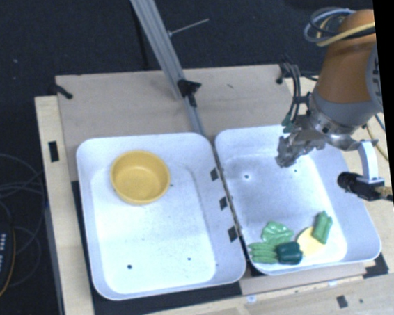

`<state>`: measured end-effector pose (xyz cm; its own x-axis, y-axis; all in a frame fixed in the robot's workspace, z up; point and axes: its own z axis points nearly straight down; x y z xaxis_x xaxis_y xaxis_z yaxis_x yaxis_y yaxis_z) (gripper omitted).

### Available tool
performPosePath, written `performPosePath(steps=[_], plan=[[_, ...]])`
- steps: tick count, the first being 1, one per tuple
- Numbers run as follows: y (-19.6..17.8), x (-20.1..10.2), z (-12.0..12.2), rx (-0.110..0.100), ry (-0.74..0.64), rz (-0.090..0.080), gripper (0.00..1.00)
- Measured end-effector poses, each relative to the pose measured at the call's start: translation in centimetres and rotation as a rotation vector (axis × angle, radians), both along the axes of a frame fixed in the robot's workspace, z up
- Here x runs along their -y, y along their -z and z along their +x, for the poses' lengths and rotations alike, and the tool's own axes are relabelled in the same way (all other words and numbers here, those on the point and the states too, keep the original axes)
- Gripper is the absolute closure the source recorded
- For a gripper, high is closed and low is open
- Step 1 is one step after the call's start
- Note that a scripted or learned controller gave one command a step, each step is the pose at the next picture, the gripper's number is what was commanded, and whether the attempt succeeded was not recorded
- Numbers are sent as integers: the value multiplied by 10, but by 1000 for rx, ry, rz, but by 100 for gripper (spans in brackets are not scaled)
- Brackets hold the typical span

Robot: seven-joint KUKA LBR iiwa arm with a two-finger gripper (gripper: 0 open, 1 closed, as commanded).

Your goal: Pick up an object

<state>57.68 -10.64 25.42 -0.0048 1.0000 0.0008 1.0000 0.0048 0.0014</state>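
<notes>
Grey arm [348,95] with orange band enters from the right, wrist angled down and leftward over the far part of the right bin [252,147]; gripper [286,156] hangs above bare white floor there, nothing visibly between its tips; whether these are spread or closed cannot be told. Candidate objects lie clustered in the near right corner of that bin, well apart from the gripper: light green piece [275,232], dark green block [288,252], yellow piece [309,239], upright-tilted green piece [322,226]. Open floor separates gripper and cluster. Left bin [110,267] holds a yellow bowl [140,176] at its far left, the rest bare.
</notes>
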Motion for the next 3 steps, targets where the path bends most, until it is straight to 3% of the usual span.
performPosePath(steps=[3], plan=[[7,-153,3,-1,1,0,100]])
